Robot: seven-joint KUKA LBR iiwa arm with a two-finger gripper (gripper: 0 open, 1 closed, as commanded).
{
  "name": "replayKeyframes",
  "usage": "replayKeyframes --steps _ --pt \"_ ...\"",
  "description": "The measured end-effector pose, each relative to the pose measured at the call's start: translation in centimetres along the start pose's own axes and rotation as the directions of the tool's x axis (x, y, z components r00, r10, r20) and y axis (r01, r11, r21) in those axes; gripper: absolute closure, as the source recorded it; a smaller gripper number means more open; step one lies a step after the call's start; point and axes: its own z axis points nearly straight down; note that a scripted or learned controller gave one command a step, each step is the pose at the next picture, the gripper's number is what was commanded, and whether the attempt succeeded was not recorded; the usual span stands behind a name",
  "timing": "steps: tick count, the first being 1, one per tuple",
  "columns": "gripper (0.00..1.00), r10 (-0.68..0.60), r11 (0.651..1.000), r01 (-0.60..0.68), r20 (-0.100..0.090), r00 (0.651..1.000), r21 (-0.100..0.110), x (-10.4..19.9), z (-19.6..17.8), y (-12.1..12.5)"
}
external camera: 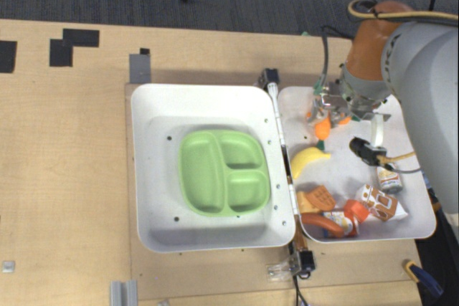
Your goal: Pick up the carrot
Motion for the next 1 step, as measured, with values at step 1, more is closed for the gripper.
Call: replayKeyframes --steps 1 --pt "1.00 0.165 0.986 -0.165 -0.002 0.986 -0.009 2.53 -15.28 -0.63"
